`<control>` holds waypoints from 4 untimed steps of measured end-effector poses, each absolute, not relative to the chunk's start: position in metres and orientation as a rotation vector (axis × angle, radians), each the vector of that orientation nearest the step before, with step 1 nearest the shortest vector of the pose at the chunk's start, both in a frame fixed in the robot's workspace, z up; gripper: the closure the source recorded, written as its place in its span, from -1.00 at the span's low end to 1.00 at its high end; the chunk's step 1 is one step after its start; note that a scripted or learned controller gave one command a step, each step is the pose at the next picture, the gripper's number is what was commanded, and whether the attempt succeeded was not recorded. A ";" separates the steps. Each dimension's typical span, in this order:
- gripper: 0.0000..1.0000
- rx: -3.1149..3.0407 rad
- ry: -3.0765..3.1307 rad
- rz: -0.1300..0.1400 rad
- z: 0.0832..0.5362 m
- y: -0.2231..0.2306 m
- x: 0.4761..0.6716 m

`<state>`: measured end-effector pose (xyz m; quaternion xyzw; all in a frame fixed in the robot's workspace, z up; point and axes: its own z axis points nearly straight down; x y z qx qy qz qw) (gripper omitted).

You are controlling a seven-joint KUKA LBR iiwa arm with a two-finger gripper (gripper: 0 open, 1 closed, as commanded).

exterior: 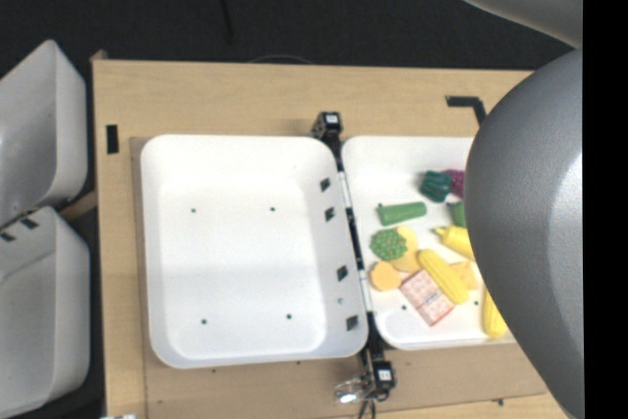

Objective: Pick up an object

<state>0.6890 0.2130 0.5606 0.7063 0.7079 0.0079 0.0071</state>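
Grey arm (535,211): looms over right bin (392,334), jaws hidden, grip state unknowable. Toy corn (442,275), pink box (426,296) crowd together; risk: a two-item snag.

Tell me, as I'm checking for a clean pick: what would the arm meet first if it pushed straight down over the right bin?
Probably the toy food piled in the right bin, likeliest the yellow piece at the edge of the arm. Height is unclear here, so that is a guess.
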 end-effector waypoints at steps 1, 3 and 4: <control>1.00 2.230 2.213 -0.019 0.459 0.141 0.690; 1.00 2.227 2.204 -0.007 0.548 0.023 0.690; 1.00 2.232 2.212 -0.016 0.472 -0.054 0.689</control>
